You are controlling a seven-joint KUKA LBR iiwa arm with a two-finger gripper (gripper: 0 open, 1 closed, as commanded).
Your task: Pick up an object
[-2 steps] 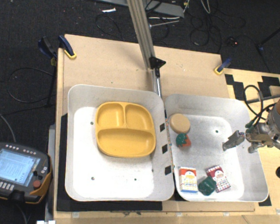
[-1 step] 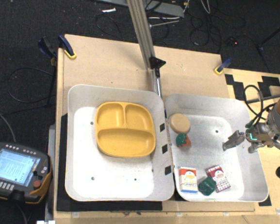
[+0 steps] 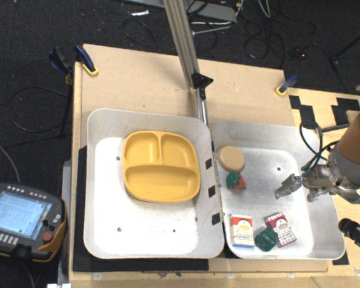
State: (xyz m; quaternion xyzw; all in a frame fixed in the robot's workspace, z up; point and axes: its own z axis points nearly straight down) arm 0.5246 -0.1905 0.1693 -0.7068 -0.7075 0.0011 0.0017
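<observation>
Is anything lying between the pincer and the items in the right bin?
Nothing visible. The pincer hangs over bare floor of the right bin, with the red packet just below it in the view and the round tan disc farther left.

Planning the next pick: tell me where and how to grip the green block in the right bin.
Grip the green block from above, fingers closing across its upper-left and lower-right faces. It sits low between the white carton and the red packet, so those sides look crowded. The gripper is above it in the right bin.

Grey arm point(image 3: 353, 163), orange band, black cable
</observation>
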